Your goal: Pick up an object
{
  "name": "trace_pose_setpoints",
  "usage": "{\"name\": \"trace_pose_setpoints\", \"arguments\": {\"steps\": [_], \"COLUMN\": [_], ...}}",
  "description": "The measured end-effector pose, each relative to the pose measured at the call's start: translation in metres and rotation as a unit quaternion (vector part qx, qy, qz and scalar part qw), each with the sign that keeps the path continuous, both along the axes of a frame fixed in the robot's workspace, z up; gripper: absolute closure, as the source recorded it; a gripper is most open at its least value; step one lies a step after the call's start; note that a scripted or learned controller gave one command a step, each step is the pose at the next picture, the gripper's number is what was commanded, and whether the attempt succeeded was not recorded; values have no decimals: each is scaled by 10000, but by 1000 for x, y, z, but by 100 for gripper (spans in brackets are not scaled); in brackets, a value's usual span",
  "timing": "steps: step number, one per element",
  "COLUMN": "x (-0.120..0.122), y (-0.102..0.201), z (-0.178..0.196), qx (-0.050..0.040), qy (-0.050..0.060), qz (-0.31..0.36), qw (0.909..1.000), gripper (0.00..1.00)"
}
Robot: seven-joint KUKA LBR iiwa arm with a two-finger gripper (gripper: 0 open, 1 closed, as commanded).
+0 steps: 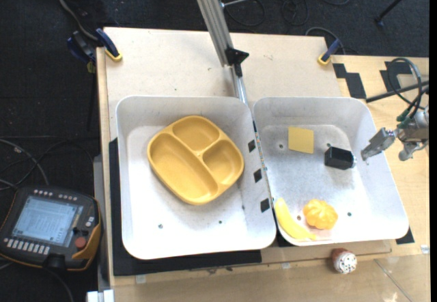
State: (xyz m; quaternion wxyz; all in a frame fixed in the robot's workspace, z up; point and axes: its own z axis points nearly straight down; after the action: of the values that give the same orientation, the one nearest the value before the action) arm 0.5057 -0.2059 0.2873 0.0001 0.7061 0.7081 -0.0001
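The right bin (382, 191) holds a flat yellow square block (301, 139), a small black object (339, 157), a yellow banana (290, 223) at the front edge and a yellow-orange round fruit (319, 214) beside it. My gripper (394, 147) hangs over that bin's right rim, to the right of the black object and apart from it. It is open, with nothing between its fingers. In the left bin (136, 225) lies a yellow divided plate (196, 158).
A slanted metal pole (213, 14) comes down to the seam between the bins at the back. A small white spotted ball (345, 261) lies on the bench in front of the right bin. A teach pendant (48, 225) rests at the lower left, off the bench.
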Motion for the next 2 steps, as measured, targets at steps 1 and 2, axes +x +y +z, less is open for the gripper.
{"name": "trace_pose_setpoints", "arguments": {"steps": [1,2], "x": [0,-2], "y": [0,-6], "z": [0,-45], "qx": [1,4], "qy": [-1,23], "qz": [-4,-17], "qw": [10000,10000], "gripper": [0,0]}}
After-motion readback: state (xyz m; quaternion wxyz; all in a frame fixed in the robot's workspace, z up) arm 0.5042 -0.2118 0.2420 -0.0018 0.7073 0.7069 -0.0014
